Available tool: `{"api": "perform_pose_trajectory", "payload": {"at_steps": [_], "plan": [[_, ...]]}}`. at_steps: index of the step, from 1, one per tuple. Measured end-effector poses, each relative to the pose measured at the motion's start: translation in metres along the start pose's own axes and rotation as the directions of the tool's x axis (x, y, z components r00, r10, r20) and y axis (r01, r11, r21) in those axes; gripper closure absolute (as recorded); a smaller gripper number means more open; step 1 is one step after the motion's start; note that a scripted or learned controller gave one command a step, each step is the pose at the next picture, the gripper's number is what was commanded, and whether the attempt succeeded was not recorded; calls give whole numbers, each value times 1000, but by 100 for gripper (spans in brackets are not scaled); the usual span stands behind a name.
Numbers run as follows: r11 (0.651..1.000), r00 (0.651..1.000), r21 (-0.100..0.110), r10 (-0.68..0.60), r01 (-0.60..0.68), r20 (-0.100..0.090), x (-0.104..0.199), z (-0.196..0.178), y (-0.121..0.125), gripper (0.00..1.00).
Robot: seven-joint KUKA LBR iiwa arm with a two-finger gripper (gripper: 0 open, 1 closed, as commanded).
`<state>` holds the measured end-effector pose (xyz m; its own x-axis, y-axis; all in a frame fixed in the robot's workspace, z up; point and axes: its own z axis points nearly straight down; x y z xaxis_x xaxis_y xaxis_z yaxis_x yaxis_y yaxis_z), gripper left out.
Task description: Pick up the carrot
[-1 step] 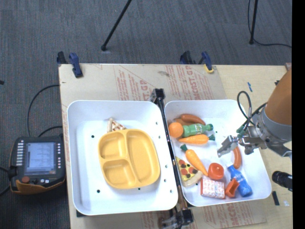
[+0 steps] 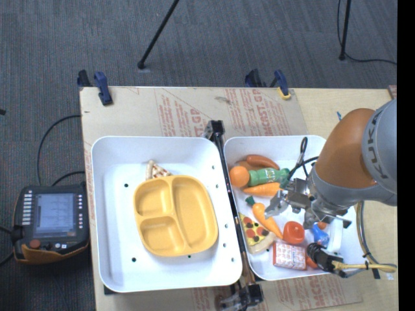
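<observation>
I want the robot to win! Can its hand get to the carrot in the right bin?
Probably yes. The hand hangs just over the carrot in the right bin, with nothing lying on top of the carrot. The pizza slice and red cup sit close beside it, so it's a tight fit.

From my console the bench (image 2: 162, 109) looked like raw particle board, matt and pale, printed with faded red lettering. Both white bins (image 2: 107, 173) read as smooth moulded plastic with a soft sheen along their rims. The yellow divided tray (image 2: 175, 214) in the left bin seemed plastic too, satin rather than glossy. In the right bin, the carrot (image 2: 267, 219) and the other toy foods looked like smooth, slightly shiny plastic. The gripper (image 2: 280, 204) appeared to be dull grey metal. I saw a glossy orange band (image 2: 343, 151) on the arm, catching light, above a smoother grey casing.
</observation>
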<state>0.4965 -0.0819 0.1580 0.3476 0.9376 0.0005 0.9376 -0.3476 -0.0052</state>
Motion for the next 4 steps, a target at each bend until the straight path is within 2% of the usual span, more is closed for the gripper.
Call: {"api": "perform_pose_trajectory", "payload": {"at_steps": [1,2,3,4], "plan": [[980,980,-16,197,-197,-2,-3,51,10,0],[979,979,-20,202,-202,-4,-4,39,12,100],[965,966,-29,259,-259,-13,-2,50,6,100],[902,902,-2,432,-432,-1,102,-29,17,100]]}}
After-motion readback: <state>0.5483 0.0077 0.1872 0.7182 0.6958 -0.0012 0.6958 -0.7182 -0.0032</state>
